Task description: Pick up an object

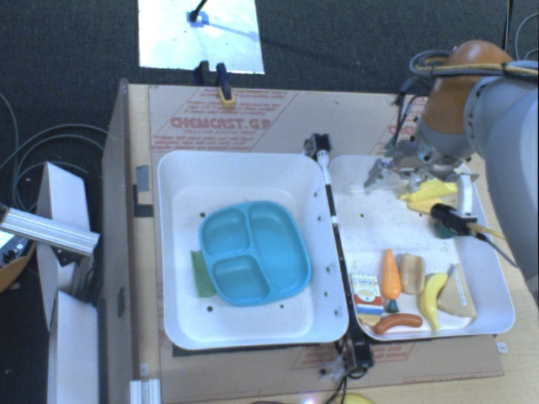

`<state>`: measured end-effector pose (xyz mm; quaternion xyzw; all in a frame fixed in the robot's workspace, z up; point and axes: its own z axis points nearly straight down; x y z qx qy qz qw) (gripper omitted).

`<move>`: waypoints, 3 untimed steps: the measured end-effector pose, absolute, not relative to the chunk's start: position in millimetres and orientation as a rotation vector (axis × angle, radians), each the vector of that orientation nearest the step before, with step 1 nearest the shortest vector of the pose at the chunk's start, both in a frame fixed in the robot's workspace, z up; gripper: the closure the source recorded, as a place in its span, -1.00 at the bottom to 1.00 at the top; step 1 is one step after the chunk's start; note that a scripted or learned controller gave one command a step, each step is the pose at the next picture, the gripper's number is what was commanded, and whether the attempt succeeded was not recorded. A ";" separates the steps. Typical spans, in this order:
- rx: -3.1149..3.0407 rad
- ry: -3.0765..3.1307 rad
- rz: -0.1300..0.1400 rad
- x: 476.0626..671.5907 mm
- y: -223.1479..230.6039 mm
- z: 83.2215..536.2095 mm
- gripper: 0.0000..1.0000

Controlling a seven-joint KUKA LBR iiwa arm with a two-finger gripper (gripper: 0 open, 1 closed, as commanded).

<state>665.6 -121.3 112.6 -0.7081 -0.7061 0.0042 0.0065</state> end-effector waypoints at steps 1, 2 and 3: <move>-2.223 -2.225 -0.006 621.5 -113.4 182.7 -1.00; -2.221 -2.214 0.008 577.2 -141.8 100.9 -1.00; -2.206 -2.203 0.030 664.5 -168.4 82.0 -1.00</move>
